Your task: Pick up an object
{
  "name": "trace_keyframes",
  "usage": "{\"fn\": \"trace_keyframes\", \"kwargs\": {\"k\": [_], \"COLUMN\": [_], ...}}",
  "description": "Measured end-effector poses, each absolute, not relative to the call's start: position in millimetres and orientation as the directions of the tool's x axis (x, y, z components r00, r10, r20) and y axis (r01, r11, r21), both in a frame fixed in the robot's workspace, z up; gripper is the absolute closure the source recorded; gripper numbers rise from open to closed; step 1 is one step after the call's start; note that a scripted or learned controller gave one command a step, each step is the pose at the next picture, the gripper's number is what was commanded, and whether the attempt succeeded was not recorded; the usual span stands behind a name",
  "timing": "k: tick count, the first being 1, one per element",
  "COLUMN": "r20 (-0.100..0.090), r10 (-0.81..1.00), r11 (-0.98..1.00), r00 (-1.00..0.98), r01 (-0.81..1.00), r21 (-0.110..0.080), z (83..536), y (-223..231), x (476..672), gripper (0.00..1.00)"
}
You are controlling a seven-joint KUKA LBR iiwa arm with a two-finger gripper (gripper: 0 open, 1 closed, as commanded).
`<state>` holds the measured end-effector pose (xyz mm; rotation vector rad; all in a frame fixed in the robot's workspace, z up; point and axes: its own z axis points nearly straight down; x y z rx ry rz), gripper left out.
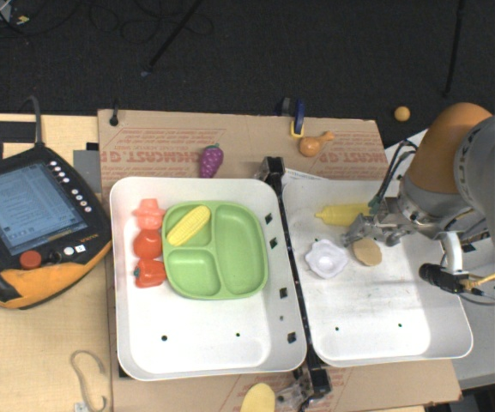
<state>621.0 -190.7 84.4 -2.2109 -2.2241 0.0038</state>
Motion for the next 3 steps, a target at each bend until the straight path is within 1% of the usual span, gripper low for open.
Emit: {"fn": "trace_keyframes", "kwargs": {"k": [1,2,3], "r20": [0.001,-0.001,-0.001], "r10": [1.000,1.000,1.000], "r11": [0.007,-0.001,-0.001], "r00": [-0.007,0.001,0.001], "r01": [1.000,1.000,1.000], "r21": [0.000,0.006,0.005], "z": [98,159,222], "y": [-191,-192,-199], "x": [622.7,631.8,633.1], "gripper": [1.00,1.00,1.00]}}
